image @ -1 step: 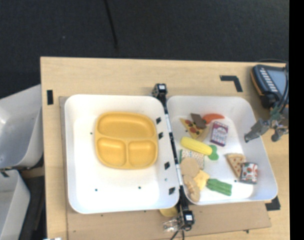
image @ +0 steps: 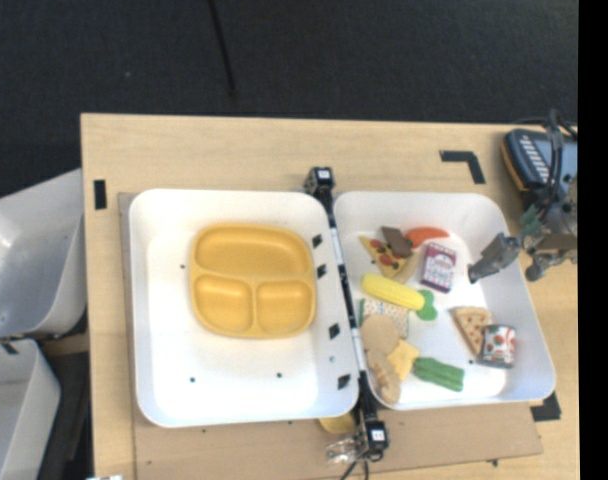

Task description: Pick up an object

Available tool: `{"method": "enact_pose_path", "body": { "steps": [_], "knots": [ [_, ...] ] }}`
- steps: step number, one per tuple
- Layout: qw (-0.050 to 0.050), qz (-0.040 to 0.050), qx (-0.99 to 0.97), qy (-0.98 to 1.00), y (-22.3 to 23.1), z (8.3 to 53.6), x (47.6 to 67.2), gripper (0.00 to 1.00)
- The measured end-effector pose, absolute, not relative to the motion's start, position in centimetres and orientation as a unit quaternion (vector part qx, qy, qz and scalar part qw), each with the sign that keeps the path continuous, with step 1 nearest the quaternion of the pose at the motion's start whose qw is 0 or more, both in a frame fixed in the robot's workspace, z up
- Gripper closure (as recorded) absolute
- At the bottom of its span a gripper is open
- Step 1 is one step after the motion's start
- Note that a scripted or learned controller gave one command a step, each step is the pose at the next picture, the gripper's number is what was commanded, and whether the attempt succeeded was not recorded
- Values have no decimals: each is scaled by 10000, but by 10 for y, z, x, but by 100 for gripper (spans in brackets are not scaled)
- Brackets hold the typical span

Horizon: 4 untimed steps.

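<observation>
The gripper (image: 496, 256) hangs over the right bin's (image: 504, 393) right edge, arm cut off at the frame; whether its fingers are apart I cannot tell; toy corn (image: 392, 292) lies mid-bin, well left of it; a yellow tray (image: 253, 279) fills the left bin (image: 164, 378).

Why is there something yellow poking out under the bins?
A small yellow thing sits on the bench at the near edge, outside the white bins, while the other toys lie inside the right bin. It looks dropped; what it is, I can't tell.
</observation>
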<state>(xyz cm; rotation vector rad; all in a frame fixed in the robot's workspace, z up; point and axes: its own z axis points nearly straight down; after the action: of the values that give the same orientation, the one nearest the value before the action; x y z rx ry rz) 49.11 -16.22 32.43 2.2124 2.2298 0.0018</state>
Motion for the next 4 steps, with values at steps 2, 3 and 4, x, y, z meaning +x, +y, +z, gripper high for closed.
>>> {"method": "enact_pose_path", "body": {
  "steps": [2, 3, 4],
  "knots": [
    [-78, -40, 7036, 7105, -64, 200, 488, 100],
    [5, 12, 7043, 7099, -8, 271, 501, 100],
    [46, 15, 7085, 7057, -68, 378, 491, 100]
  ]
}}
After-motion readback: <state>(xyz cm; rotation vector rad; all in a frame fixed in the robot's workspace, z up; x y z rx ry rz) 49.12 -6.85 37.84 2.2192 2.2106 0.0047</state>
